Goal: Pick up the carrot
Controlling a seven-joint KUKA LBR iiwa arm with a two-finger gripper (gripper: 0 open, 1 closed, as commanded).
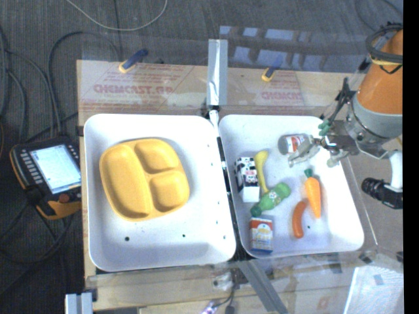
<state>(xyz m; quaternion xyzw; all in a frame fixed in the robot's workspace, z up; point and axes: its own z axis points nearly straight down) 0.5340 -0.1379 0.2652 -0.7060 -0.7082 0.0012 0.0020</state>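
Since the move turns on where the carrot (313, 195) lies from the gripper (313, 149), I read that first in the camera view: it sits in the right bin (340, 241) toward six o'clock of the fingertips, near but apart, its long axis running twelve to six with the green top at twelve. I see the fingers spread and holding nothing, hanging beside a small can (293, 142) at their nine o'clock. A reddish sausage-shaped piece (298, 218) lies just beside the carrot at seven o'clock. The wrist bulk and cabling blur the finger shapes.
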